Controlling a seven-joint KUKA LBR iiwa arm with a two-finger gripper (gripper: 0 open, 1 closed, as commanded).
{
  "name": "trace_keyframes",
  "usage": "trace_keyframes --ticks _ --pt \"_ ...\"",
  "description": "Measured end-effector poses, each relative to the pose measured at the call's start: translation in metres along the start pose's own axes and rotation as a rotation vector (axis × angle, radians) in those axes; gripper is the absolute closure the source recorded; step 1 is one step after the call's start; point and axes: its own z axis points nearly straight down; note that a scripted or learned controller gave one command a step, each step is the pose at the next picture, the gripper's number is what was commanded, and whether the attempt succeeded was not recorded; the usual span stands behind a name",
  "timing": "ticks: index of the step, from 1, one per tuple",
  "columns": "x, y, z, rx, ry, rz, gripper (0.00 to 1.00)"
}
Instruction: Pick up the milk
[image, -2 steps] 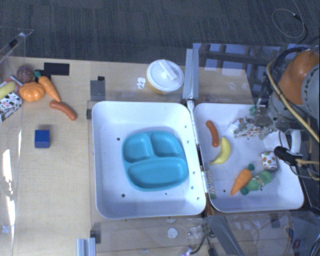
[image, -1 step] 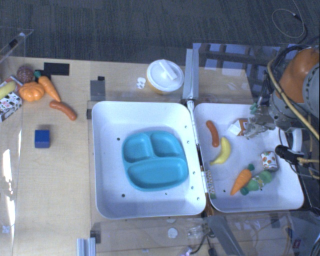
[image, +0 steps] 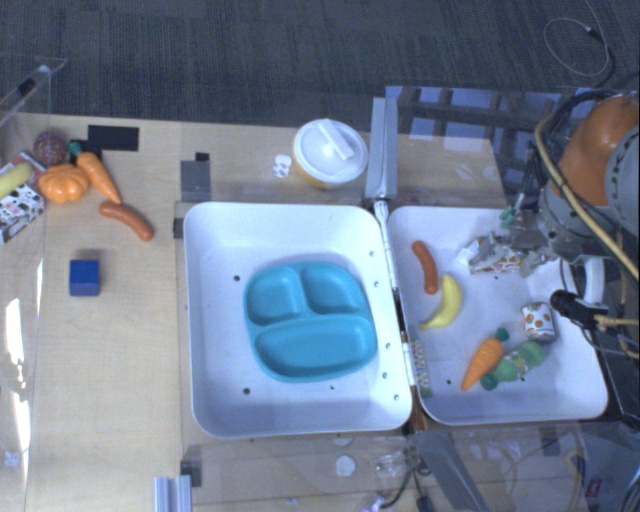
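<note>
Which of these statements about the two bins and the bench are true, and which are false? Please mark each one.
1. The blue divided plate lies in the left bin. True.
2. The banana lies in the left bin. False: it lies in the right bin, beside the sausage.
3. A blue cube sits on the bench outside both bins. True.
4. The carrot in the right bin rests on the blue plate. False: it lies on the bin floor.
5. The arm's jaws hover over the left bin. False: the arm is at the right bin's far right.
</note>
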Motion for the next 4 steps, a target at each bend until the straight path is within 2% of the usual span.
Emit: trace_keyframes --ticks 1,2,3,4 --pt "0.009 0.011 0.027 -0.012 -0.01 0.301 0.0" --pt "0.015 0.012 0.02 -0.005 -0.004 0.292 1.0" --pt "0.015 0.011 0.02 -0.004 -0.004 0.291 0.0" --pt "0.016 0.011 0.013 0.001 -0.005 0.285 1.0"
